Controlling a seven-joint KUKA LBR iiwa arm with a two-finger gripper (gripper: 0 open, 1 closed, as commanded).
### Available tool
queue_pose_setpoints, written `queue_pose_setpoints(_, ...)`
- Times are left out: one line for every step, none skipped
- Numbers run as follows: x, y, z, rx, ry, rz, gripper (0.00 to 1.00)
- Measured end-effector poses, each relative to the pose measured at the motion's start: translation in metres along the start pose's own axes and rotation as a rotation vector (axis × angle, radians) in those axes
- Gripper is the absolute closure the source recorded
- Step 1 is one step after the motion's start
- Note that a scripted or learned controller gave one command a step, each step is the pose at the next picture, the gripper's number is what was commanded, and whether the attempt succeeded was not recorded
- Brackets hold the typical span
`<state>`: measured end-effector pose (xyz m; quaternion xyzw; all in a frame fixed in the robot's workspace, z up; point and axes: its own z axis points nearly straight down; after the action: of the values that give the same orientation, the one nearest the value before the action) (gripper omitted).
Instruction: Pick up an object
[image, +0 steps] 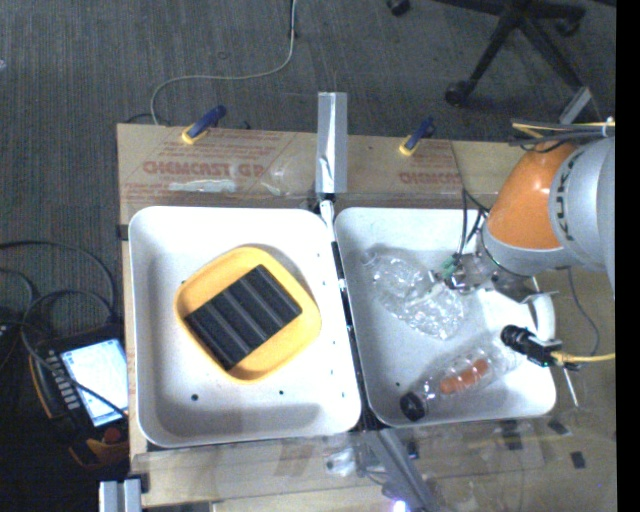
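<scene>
1. My pick has to come from the right-hand shallow white bin (350, 300), where the reachable things lie: a crumpled clear plastic bottle (412, 293) in the upper middle of that bin, and a clear plastic bottle with a black cap and orange contents (455, 380) lying on its side near the lower edge.
2. I judge the crumpled one the nearer target, just left of my wrist. To do it well I should come down over its thick middle, straddle it across the narrow way, and close slowly, since thin clear plastic will likely buckle and slip.
3. The capped bottle looks stiffer, but it lies close to the bin's lower wall, which could block one finger.
4. The yellow rounded tray with a black ribbed insert (250, 312) in the left-hand white bin (150, 250) is wide and flat; I would leave it.
5. My grey arm with the orange band (530, 210) enters from the right of the frame, the wrist bent down over the right bin's upper right part.
6. My gripper (462, 272) sits beside the crumpled bottle; I cannot tell whether it is open or closed, and I see nothing held.
</scene>
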<state>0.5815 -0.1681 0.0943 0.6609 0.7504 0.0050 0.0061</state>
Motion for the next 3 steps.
queue_pose_setpoints(0.039, -0.002, -0.001, -0.006, -0.004, -0.017, 0.00)
queue_pose_setpoints(0.057, -0.012, -0.001, -0.009, -0.008, -0.118, 0.00)
queue_pose_setpoints(0.020, -0.090, -0.001, -0.004, -0.007, -0.073, 0.00)
